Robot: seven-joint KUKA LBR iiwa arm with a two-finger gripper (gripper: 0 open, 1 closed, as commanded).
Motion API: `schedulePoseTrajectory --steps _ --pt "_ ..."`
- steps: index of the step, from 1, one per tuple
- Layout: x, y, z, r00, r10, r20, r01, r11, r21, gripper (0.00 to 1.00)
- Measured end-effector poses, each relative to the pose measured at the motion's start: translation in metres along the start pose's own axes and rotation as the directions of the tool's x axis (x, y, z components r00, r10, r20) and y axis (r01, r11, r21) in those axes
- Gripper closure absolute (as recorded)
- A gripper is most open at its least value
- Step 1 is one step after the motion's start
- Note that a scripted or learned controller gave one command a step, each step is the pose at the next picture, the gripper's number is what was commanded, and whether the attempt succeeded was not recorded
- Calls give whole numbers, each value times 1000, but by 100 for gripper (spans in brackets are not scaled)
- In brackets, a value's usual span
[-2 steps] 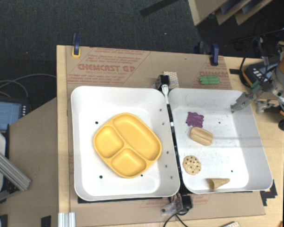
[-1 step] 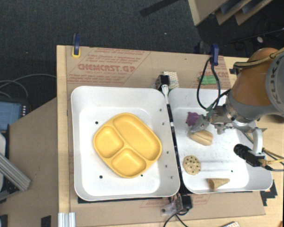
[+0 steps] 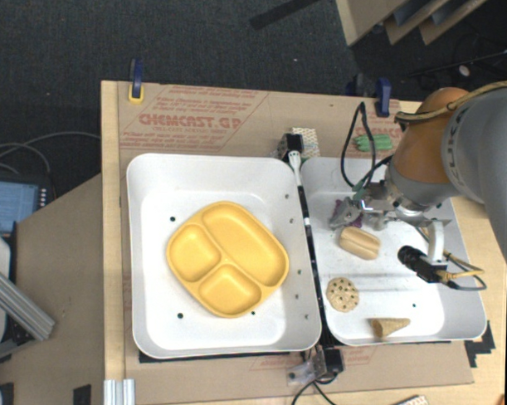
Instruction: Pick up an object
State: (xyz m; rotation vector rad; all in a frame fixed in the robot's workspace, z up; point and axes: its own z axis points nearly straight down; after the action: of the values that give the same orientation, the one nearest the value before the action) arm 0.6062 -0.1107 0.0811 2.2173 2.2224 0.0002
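The gripper (image 3: 359, 211) hangs low over the upper part of the right bin (image 3: 437, 305), with the likeliest target, a tan roll-shaped piece (image 3: 359, 243), just beside it at 6 o'clock; whether its grip is released or clenched cannot be told under the wrist. Since the piece sits off to the 6 o'clock side rather than squarely beneath, a closing grasp may nudge it away or catch nothing. A sideways shove could roll it toward the cookie (image 3: 342, 294) at its 7 o'clock, or against the bin wall.
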Motion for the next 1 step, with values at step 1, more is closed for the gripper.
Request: schedulePoseTrajectory --steps 1 --pt "0 0 -14 1000 2 0 -2 1000 -3 100"
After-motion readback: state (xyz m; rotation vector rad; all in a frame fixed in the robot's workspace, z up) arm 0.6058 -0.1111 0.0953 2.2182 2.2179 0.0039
